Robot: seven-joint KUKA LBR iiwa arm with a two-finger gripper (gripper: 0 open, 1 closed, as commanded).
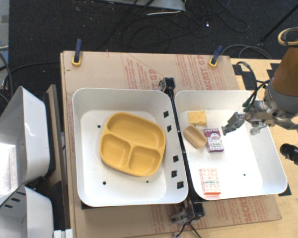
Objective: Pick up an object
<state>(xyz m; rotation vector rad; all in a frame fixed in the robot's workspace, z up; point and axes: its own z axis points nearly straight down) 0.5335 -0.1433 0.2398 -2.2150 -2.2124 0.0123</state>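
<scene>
Hovered over the right bin, gripper with nothing between the fingers; whether spread or pressed together, impossible to tell. Lay just left and slightly below: small purple carton, upright long axis, beside brown roll and yellow block.

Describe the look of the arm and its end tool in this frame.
The arm enters from the right: an orange-tan band above a grey wrist section, with black cables running alongside. Its gripper is a compact dark grey and black metal assembly ending in dark jaws.
</scene>
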